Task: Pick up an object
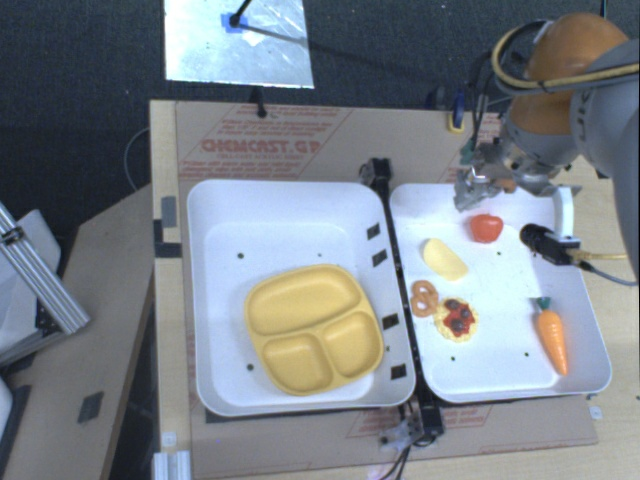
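The right bin (580,298) holds a red tomato-like toy (486,228), a pale yellow lump (444,259), a small pretzel (424,298), a tiny pizza (459,319) and an orange carrot (552,336). My gripper (470,194) hangs over the back of this bin, just up and to the left of the red toy. It is seen from above, and I see nothing held in it. The grey arm with its orange band (580,48) comes in from the upper right.
A yellow divided tray (312,326) lies in the left bin (230,218). A black divider (392,258) runs between the bins. A black fitting with a cable (545,240) sits at the right bin's right side. A shiny sheet (238,28) lies beyond the bench.
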Tool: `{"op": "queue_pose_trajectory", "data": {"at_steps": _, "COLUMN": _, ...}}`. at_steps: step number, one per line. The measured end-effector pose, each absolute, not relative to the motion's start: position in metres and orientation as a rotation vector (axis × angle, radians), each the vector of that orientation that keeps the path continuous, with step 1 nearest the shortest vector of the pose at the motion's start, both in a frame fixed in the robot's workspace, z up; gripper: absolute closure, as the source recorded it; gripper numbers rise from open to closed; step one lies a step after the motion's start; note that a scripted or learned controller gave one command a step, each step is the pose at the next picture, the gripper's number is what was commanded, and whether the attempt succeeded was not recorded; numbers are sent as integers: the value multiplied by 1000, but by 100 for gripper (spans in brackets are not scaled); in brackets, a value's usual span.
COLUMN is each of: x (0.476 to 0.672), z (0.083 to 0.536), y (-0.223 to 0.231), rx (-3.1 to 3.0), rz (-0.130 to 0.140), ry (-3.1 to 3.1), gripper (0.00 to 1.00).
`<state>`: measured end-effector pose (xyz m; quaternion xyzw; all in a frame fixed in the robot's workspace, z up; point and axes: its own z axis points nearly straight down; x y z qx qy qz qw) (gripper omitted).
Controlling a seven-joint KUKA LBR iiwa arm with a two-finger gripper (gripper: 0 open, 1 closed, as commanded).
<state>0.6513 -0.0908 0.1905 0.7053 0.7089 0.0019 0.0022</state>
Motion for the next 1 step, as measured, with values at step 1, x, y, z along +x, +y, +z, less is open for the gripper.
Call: {"op": "queue_pose_trajectory", "data": {"at_steps": 1, "x": 648, "z": 238, "y": -97, "rx": 2215, "rz": 5, "ry": 2221, "gripper": 100}}
